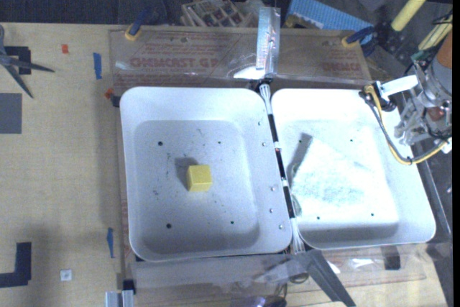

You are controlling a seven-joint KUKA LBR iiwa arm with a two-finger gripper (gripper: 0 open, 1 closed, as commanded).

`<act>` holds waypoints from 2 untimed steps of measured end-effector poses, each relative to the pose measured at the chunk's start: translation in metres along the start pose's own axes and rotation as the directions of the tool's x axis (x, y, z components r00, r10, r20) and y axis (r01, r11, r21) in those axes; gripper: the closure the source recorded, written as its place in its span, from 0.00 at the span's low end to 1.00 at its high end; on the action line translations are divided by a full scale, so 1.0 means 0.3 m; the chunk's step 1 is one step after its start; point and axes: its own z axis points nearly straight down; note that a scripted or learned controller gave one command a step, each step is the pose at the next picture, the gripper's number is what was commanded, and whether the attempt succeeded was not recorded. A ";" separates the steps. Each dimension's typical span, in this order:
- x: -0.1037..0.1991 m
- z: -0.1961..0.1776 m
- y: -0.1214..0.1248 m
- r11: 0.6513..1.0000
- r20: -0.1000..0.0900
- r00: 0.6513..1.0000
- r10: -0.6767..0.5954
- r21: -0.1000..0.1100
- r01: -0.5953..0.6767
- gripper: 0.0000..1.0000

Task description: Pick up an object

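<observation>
From above, a small yellow block (200, 177) sits alone on the floor of the left bin (136, 154), a little left of the bin's middle and well apart from every wall. It looks like a stiff little cube with flat faces and fairly crisp edges, probably light, perhaps foam or wood, so it should neither sag nor break under a modest squeeze. The best hold is likely across two opposite side faces, coming straight down over it; its smallness leaves little room for a misaimed descent. The right bin (402, 219) has a scuffed floor. The gripper (424, 118) hangs at the far right edge, beyond the right bin's rim, well apart from the block; whether it is apart or together cannot be told.
</observation>
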 end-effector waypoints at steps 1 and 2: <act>-0.007 -0.146 -0.124 1.000 -0.003 1.000 0.002 -0.003 -0.002 1.00; 0.120 -0.101 -0.118 1.000 -0.002 1.000 0.003 -0.002 -0.003 1.00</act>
